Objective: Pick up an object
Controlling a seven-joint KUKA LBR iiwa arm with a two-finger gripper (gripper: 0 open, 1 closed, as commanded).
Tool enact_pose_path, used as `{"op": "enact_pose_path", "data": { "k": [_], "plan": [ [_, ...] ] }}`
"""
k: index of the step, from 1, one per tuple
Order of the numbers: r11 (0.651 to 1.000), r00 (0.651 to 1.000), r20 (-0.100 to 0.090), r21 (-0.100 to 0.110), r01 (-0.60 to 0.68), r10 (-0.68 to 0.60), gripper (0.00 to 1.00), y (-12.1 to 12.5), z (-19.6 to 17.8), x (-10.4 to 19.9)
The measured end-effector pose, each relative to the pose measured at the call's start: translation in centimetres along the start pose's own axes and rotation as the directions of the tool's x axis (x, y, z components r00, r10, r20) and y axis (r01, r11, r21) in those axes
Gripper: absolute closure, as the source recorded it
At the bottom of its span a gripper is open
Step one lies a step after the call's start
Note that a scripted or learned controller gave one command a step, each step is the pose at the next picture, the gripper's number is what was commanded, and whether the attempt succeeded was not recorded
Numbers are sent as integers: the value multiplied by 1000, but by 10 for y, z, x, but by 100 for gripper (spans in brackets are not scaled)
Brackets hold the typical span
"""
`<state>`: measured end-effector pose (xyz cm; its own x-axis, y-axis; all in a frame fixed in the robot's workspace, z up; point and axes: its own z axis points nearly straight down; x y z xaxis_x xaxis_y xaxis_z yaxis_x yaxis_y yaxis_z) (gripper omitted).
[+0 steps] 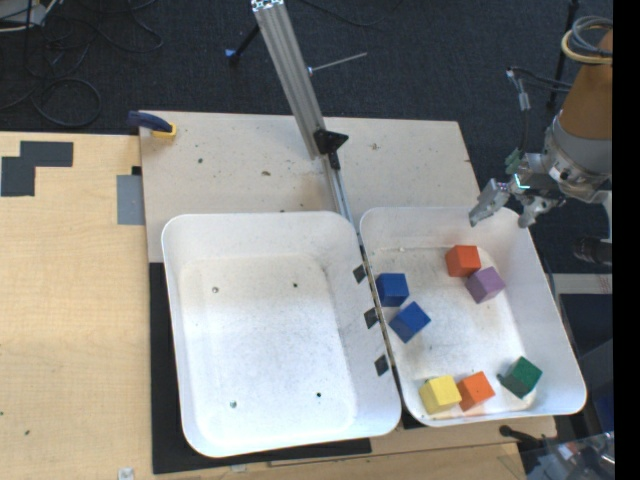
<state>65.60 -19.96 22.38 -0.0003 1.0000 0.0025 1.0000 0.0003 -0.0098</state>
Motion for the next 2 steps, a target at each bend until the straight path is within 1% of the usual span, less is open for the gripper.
{"op": "enact_pose_path", "data": {
  "k": [1, 2],
  "plan": [
    [1000, 1000, 2, -3, 4, -4, 0, 1, -3, 1],
    [1000, 1000, 0, 1, 5, -5, 0, 2, 64, 2]
  ]
}}
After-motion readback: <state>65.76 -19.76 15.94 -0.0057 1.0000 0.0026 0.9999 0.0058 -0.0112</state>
